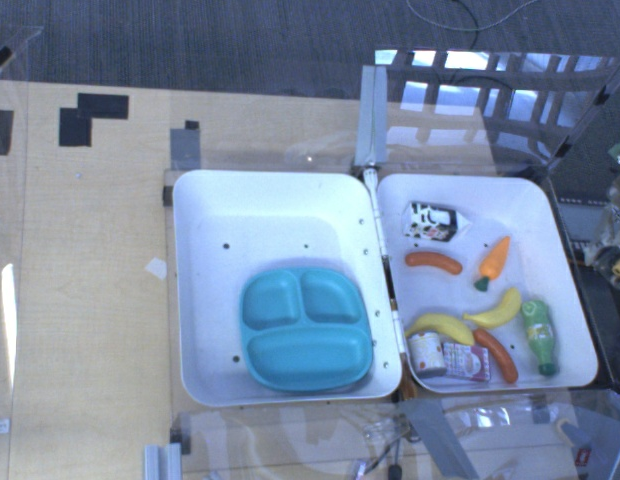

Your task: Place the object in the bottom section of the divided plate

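Note:
A blue divided plate lies in the left white bin, toward its near edge. It has two small sections at the far side and one wide section at the near side, and all three hold nothing. The loose objects lie in the right white bin: an orange carrot, a red-brown sausage, two yellow bananas, a green bottle, a small can, a pink packet and a second sausage.
A black-and-white carton sits at the far left of the right bin. A metal divider stands behind the gap between the two bins. Bare wooden bench stretches to the left.

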Controlling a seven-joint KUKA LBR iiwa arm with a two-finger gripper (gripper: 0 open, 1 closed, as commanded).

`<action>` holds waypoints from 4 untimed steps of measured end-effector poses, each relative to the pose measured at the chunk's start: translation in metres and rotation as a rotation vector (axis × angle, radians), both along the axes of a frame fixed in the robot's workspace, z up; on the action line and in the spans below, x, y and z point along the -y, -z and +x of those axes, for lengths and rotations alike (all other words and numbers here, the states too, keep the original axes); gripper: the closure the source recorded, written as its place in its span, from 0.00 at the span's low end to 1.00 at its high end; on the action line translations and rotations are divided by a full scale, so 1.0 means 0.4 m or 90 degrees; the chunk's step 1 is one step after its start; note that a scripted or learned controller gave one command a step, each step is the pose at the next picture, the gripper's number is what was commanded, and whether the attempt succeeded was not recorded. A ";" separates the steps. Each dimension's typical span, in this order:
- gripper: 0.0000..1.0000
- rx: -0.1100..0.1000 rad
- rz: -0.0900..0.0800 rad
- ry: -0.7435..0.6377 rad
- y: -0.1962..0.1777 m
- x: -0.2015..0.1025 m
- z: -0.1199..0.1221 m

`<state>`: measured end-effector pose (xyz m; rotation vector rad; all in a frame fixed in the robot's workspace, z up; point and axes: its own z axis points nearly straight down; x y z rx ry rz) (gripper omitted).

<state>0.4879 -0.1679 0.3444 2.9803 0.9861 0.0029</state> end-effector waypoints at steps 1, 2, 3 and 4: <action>1.00 0.002 0.001 0.109 -0.230 -0.053 -0.001; 1.00 0.001 0.001 -0.016 -0.229 -0.141 0.237; 1.00 0.001 0.002 0.200 -0.228 -0.310 0.436; 1.00 0.000 0.002 0.171 -0.070 -0.387 0.424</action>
